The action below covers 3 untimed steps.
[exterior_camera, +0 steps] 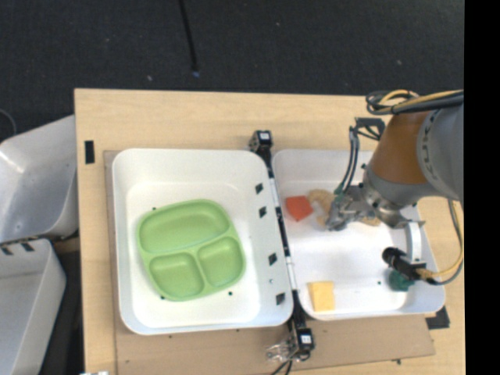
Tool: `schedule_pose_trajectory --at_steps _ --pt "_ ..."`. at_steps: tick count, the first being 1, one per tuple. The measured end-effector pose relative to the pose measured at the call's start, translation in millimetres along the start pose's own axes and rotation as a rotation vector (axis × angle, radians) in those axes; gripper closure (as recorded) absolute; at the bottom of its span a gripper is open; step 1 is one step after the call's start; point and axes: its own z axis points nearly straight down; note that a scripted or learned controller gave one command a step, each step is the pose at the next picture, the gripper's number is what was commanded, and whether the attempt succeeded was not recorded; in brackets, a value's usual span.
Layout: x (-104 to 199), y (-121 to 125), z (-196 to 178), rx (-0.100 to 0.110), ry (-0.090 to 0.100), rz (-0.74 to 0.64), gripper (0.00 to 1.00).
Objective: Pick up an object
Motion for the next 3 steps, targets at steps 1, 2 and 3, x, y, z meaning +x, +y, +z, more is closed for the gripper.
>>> schedule_pose_trajectory --at_steps 1,2,3 --pt "2.8 5.7 -43.6 -0.005 -0.001 -0.007 1.00" --pt "3.6 -2.8 -94.6 -0.005 -0.001 -0.007 1.00" --pt "8.4 6.4 -143.5 -0.006 -0.002 -0.008 1.00"
